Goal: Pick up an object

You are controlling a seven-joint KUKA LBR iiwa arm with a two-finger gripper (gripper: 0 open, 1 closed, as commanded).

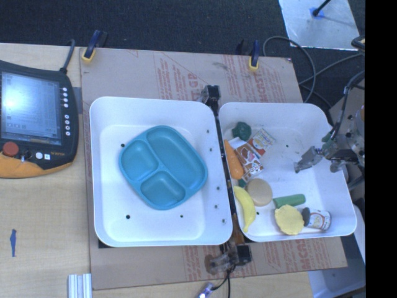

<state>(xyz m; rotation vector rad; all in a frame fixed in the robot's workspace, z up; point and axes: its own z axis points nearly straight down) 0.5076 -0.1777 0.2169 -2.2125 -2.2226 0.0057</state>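
Though snack packet print unreadable, pincer hovers over right bin; grip unclear.

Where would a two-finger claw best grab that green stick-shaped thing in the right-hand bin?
Probably across the middle of the green stick, coming straight down from above. It lies flat and nearly level, long and narrow, so fingers closing across its short width should fit. The tan round piece sits close at its left end and the yellow disc just below, so the middle to right part looks freest.
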